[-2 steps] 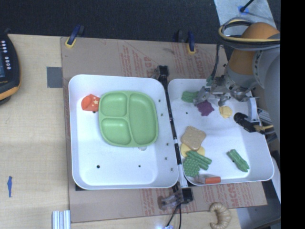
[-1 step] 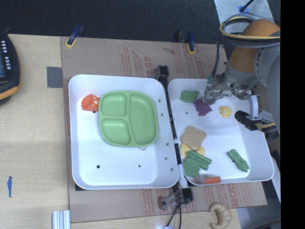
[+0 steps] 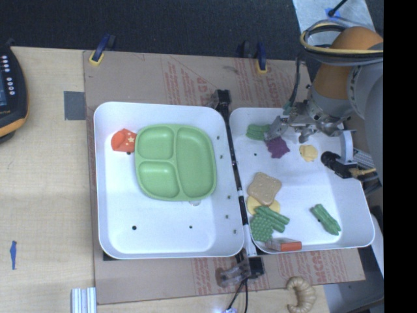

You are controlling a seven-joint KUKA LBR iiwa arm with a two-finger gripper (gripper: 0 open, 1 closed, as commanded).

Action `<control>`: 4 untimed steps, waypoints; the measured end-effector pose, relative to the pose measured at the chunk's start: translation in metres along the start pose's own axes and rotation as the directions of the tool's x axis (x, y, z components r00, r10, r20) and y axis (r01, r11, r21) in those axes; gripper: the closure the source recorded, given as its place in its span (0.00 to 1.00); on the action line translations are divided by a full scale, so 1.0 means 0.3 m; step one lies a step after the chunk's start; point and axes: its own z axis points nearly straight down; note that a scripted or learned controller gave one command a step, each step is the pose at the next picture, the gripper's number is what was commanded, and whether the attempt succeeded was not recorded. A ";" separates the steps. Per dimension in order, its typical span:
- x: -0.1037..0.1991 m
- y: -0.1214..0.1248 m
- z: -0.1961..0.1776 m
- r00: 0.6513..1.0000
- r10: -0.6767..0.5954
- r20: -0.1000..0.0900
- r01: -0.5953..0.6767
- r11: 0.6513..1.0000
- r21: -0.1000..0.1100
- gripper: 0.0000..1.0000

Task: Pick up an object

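My gripper (image 3: 289,133) hangs over the back of the right bin (image 3: 352,204), with the grey arm and its orange band (image 3: 339,77) above it. The fingers stand open with nothing between them. Just below the fingertips lies a small purple piece (image 3: 278,147). A green piece (image 3: 255,132) lies to their left and a small yellow piece (image 3: 308,152) to their right. Further forward in the same bin are a tan bread slice (image 3: 264,188), a green bean bundle (image 3: 267,222), a green pickle (image 3: 325,218) and a red-orange stick (image 3: 285,245).
The left bin (image 3: 117,233) holds a green divided plate (image 3: 176,162) and a red piece with a star (image 3: 122,140) at its back left. A black part (image 3: 339,165) juts over the right bin's right rim. A dark controller (image 3: 10,96) sits at the bench's left edge.
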 end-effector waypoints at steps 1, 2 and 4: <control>0.116 -0.196 0.042 1.000 0.005 -0.004 -0.005 1.000 0.009 0.00; 0.161 -0.024 0.035 1.000 0.001 -0.002 -0.002 1.000 -0.004 0.00; -0.072 0.000 -0.129 1.000 0.008 0.001 -0.008 1.000 -0.004 0.00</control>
